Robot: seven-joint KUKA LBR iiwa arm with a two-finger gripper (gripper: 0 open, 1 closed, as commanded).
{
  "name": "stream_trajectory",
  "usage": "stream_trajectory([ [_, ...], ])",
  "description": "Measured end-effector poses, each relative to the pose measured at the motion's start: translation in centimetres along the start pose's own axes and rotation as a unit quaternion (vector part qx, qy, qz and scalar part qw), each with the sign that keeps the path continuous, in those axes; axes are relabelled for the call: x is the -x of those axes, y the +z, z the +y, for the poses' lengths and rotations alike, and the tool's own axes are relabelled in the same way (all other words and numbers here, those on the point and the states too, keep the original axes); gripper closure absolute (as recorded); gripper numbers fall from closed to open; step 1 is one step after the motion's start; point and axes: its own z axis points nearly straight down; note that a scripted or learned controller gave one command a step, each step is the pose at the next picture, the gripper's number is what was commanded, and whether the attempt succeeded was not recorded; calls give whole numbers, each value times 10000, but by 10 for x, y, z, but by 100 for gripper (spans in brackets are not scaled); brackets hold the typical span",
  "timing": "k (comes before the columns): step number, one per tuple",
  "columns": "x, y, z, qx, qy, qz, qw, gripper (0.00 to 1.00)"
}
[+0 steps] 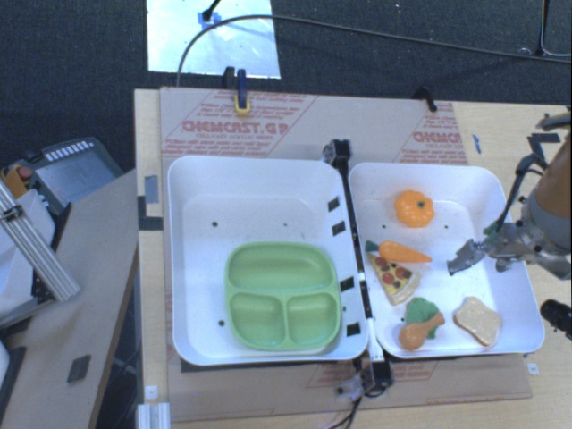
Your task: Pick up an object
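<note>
Two white bins sit side by side on the desk [295, 114]. An approach step is judged to be in hand: the jaws [465, 257] hang low in the right bin [487, 186], nothing seen between them. How far they are spread cannot be told. A carrot [404, 253] and pizza slice [396, 281] lie just beyond them, bread [477, 321] nearer beside them. Next, centring over one object is called for.
</note>
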Motion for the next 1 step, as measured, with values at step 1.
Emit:
stream_trajectory([
  [1, 0, -6, 3, 65, -20, -16, 10000, 0],
])
